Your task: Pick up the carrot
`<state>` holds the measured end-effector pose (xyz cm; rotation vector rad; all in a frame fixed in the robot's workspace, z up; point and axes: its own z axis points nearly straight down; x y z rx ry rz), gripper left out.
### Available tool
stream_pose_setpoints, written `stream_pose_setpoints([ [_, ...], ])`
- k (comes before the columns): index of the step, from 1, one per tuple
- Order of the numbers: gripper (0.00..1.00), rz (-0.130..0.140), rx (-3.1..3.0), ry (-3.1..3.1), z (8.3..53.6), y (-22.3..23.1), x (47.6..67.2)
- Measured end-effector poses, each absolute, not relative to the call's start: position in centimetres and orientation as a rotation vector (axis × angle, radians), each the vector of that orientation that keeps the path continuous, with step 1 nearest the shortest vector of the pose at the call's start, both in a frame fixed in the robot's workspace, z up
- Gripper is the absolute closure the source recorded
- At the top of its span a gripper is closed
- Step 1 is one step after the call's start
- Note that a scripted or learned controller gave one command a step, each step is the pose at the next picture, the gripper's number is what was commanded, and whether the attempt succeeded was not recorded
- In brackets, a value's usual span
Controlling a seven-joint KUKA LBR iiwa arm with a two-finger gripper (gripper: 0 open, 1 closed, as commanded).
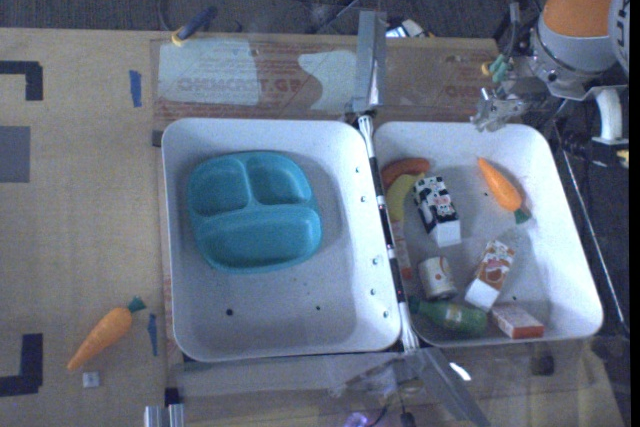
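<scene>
my end effector [492, 111]: grip state unclear | carrot [501, 185]: just below it in right bin [570, 215] | long axis diagonal, tip up-left

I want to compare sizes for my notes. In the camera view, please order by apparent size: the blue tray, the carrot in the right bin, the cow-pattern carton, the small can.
1. Blue tray, clearly largest.
2. Carrot and cow-pattern carton look alike; I would not rank them.
3. Small can, smallest.

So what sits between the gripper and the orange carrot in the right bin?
Nothing: in the camera view, only bare white bin floor and rim separate the gripper from the orange carrot in the right bin.
</scene>
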<state>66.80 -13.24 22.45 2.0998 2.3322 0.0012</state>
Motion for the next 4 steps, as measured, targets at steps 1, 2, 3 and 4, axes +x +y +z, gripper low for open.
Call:
stream_pose_setpoints([
  [1,1.0,-0.001,1.997,2.423,22.0,-14.8,66.8],
  [2,1.0,0.001,1.522,2.747,24.1,-11.7,65.1],
  [3,1.0,0.002,0.657,3.062,12.3,-13.6,61.5],
  [4,1.0,0.003,0.579,3.081,23.1,-8.2,59.7],
])
